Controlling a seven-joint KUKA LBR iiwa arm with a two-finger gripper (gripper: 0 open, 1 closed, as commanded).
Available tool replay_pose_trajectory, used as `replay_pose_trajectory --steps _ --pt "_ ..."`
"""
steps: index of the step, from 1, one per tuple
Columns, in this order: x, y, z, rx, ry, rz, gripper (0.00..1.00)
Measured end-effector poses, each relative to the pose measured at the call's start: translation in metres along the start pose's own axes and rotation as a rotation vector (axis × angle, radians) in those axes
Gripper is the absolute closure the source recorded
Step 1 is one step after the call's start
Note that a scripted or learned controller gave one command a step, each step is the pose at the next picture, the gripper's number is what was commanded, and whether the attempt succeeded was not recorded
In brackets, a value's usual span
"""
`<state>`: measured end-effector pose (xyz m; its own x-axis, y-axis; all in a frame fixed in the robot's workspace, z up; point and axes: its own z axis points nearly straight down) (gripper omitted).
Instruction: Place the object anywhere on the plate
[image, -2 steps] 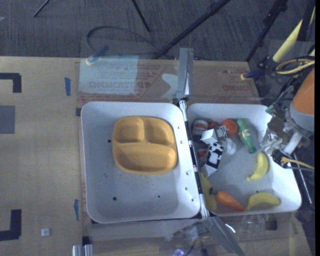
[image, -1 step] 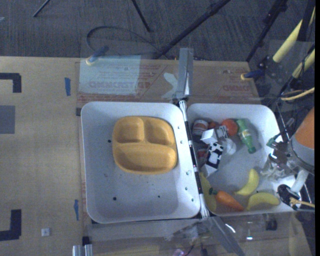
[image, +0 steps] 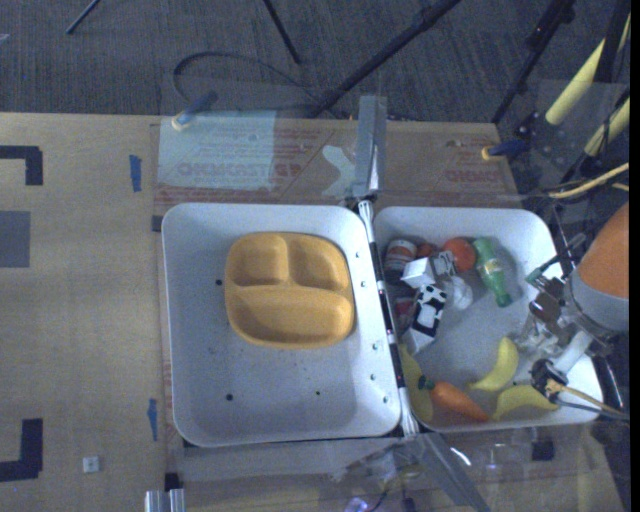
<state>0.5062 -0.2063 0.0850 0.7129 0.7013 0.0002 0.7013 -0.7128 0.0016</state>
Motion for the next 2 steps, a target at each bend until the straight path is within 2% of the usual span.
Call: replay_pose_trajectory --steps 1,2 --pt "-0.02 -0.009 -0.001 0.0 0.011 -0.087 1.0" --pt "-0.025 -0.01 -0.071 0.004 -0.003 0.067 1.0"
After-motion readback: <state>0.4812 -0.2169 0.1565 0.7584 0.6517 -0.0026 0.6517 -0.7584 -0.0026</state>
